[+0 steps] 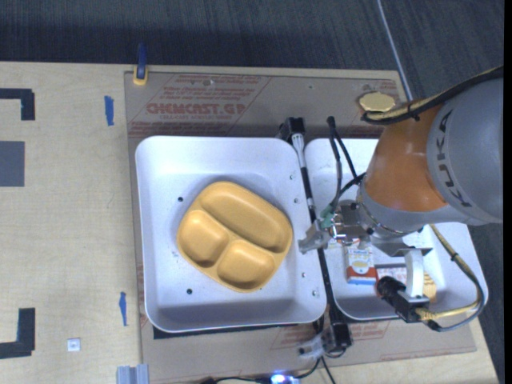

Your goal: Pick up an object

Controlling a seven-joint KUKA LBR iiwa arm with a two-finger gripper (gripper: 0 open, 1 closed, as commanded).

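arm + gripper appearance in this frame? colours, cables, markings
The arm is a rounded grey shell with black lettering and a wide orange band above the wrist. The gripper is a small bare-metal assembly. Thin black cables run to it.

Wooden bench (pixel 64 238); two white bins side by side: left (pixel 160 166), right (pixel 464 246)

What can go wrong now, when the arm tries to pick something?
1. The tool sits over the wall between the bins; it may hit that wall.
2. The arm covers most of the right bin, so the small box there may be missed.
3. The yellow tray looks wide, probably hard to grip.
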